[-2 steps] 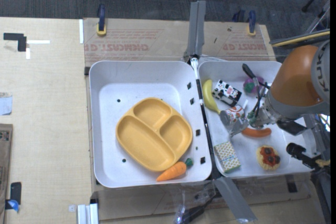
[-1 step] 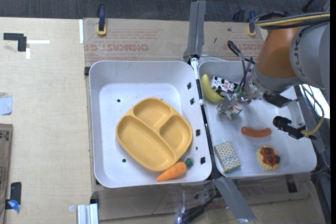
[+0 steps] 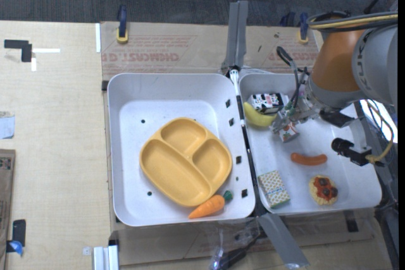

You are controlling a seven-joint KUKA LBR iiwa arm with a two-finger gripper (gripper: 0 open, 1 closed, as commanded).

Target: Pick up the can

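Observation:
A small silvery can (image 3: pixel 289 132) with a red mark is in the right bin (image 3: pixel 364 199), near its back left, just right of the banana (image 3: pixel 258 117). My gripper (image 3: pixel 286 121) has come down right over the can, reaching from the arm's grey and orange wrist at the upper right. Its tip is at the can's top and hides part of it. Whether the can is gripped is unclear from this angle.
In the right bin are also a black-and-white carton (image 3: pixel 266 101), a sausage (image 3: pixel 309 159), a small patterned box (image 3: pixel 273 188) and a pizza slice (image 3: pixel 323 190). The left bin (image 3: pixel 126 104) holds a yellow divided plate (image 3: pixel 185 161) and a carrot (image 3: pixel 207 206).

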